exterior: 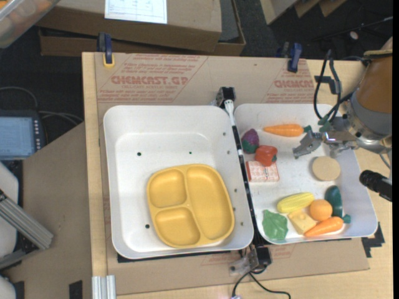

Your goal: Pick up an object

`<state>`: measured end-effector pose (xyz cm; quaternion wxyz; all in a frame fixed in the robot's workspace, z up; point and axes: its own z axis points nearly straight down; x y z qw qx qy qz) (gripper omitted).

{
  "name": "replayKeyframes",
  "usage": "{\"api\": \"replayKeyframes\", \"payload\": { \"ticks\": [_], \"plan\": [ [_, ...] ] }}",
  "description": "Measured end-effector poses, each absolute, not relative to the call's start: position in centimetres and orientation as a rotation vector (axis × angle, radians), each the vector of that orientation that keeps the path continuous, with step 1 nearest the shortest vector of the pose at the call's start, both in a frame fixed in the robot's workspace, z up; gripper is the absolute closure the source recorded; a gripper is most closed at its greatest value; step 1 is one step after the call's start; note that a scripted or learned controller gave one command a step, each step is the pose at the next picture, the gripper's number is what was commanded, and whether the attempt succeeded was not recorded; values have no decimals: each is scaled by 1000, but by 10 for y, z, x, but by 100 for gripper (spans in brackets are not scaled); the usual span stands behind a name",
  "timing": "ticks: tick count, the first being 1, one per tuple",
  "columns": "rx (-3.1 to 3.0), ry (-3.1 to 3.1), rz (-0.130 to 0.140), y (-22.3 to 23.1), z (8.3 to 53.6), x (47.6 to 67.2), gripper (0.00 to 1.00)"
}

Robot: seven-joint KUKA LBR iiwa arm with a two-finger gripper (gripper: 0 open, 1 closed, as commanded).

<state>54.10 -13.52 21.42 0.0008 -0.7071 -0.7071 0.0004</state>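
Note:
The right bin (368,212) holds several toy foods: a carrot (283,129), a purple eggplant (250,139), a red pepper (266,155), a pink-and-white box (262,172) and a tan round cookie (325,168). Toward its front lie a yellow corn cob (295,201), an orange (320,210), a cheese wedge (302,220), a second carrot (324,227), a green leaf (274,224) and a dark green piece (333,197). My gripper (307,147) hovers over the bin's back right, between the first carrot and the cookie. It is open, with nothing between its fingers.
The left bin (124,136) holds a yellow divided plate (189,204). A black clip (225,95) sits at the back where the two bins meet. The arm's body (374,104) overhangs the right bin's far right edge. Cables (324,86) hang beside it.

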Motion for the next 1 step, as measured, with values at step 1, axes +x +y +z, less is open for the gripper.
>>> {"api": "replayKeyframes", "payload": {
  "ticks": [1],
  "plan": [
    [-2219, -2217, 3, -104, 79, 478, 0]
  ]
}}
